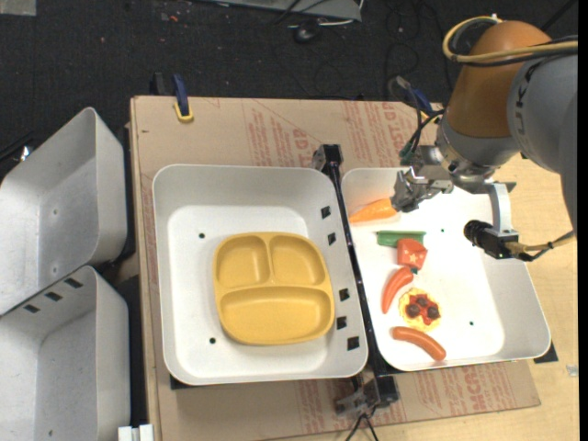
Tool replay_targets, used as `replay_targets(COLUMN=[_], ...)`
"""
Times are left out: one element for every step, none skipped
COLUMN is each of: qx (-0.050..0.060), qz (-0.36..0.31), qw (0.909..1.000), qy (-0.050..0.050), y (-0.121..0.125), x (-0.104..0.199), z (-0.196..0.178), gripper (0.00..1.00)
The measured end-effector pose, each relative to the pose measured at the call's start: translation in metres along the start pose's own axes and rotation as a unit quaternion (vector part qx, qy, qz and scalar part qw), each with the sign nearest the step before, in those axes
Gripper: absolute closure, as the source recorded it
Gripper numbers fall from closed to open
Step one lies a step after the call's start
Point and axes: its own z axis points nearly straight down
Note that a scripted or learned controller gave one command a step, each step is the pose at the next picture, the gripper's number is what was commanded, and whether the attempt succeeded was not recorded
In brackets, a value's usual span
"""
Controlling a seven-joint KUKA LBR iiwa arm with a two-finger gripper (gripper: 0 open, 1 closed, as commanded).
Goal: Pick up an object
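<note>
My gripper [407,194] hangs low over the far left corner of the right bin [482,292]. It sits right at the thick end of an orange carrot [371,212] that lies against the bin's left wall, and I cannot make out whether it touches the carrot. Nearer the camera lie a green piece [399,237], a red strawberry-like piece [412,254], a red-orange chili [395,288], a yellow slice with dark spots [422,309] and a sausage [419,343].
The left bin [184,200] holds a yellow divided plate [273,288]. A black divider [347,265] runs between the two bins. Two grey tubs [55,209] stand off the bench at the left. The arm's orange band [491,72] and a black fitting [485,236] overhang the right bin's far side.
</note>
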Motion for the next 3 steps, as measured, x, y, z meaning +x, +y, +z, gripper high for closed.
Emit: replay_targets(qx=[-0.001, -0.001, -0.001], qz=[0.000, -0.001, -0.001], qw=[1.0000, 1.0000, 1.0000], qy=[0.000, 0.000, 0.000], y=[-0.001, 0.007, -0.001], x=[0.047, 0.106, 0.164], z=[-0.012, -0.008, -0.012], gripper=[1.00, 1.00, 1.00])
